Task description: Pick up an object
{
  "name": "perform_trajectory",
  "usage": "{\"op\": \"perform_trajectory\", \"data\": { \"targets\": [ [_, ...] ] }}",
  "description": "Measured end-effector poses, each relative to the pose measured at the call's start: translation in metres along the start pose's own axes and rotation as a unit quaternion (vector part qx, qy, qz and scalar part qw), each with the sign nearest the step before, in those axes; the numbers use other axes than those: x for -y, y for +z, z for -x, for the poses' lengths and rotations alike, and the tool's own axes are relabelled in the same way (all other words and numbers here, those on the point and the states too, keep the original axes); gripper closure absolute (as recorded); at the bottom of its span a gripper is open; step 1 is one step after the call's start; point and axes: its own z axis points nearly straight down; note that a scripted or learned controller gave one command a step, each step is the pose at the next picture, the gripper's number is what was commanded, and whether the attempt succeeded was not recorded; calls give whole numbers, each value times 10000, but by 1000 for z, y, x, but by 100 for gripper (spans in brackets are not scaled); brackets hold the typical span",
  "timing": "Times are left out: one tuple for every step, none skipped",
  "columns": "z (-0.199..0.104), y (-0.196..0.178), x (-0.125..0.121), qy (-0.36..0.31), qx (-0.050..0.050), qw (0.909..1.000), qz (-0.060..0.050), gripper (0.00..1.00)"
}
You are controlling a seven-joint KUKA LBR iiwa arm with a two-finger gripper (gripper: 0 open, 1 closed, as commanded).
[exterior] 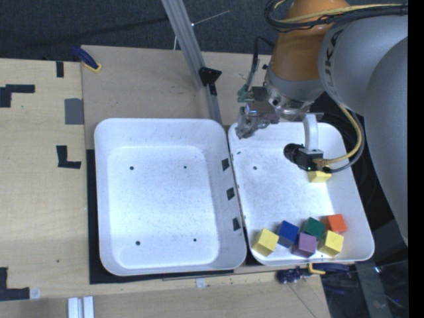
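My gripper (248,126) hangs over the far left corner of the right bin (278,177), below the orange wrist band. Nothing shows in its grasp. Several small blocks lie clustered at the near edge of that bin: a yellow block (266,242), a blue block (288,233), a green block (313,228), a purple block (307,244), an orange block (336,223) and a second yellow block (332,243). Another yellow block (320,175) lies alone by the bin's right side, partly under a black fitting (298,154) on the arm.
The left bin (159,191) sits beside the right one, their rims meeting in the middle. A slanted metal pole (189,38) rises behind the bins. The grey arm (371,78) covers the far right of the bench.
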Motion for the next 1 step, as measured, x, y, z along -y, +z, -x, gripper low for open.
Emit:
{"op": "perform_trajectory", "data": {
  "targets": [
    [-57, 17, 17, 4, 5, 10000, -13, 100]
  ]
}}
